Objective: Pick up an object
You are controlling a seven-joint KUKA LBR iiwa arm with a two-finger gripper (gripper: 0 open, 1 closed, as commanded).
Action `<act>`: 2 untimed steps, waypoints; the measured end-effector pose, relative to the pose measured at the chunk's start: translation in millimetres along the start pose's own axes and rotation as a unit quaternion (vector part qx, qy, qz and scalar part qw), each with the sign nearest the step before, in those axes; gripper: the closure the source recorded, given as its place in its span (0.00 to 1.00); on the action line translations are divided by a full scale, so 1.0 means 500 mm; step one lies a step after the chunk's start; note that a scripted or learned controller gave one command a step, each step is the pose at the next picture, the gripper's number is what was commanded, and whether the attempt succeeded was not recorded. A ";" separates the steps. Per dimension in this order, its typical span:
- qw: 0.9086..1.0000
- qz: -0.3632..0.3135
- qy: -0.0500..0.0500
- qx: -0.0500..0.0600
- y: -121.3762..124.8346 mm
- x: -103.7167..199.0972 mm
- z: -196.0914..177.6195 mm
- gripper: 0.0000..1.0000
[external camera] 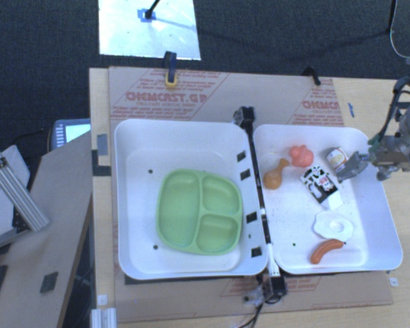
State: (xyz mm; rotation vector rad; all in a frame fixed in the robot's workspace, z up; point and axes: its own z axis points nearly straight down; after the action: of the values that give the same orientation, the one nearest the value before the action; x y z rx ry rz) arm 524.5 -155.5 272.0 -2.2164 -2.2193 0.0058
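The hand [359, 164] hangs at the right bin's [389, 214] edge; its grip I cannot tell. The toy drumstick [275, 175] looks light, rigid, slick: best pinched across its narrow shank.

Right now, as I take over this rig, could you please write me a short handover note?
Gripper: at the right bin's right edge, nothing visibly between its fingers; open or shut cannot be told.
Right bin: toy drumstick, pink toy, small can, black-and-white carton, fried egg, sausage.
Left bin: green divided plate.
Done: nothing lifted.
Left: grasp one item and raise it; the can and the carton lie nearest.
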 end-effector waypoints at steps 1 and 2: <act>1.000 -0.001 -0.001 -0.004 0.003 0.000 -0.008 0.00; 1.000 0.000 0.000 -0.002 -0.008 -0.009 0.082 0.00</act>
State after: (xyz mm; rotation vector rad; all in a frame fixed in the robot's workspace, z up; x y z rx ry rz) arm 520.2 -160.1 230.8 -2.2200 -2.2215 0.0015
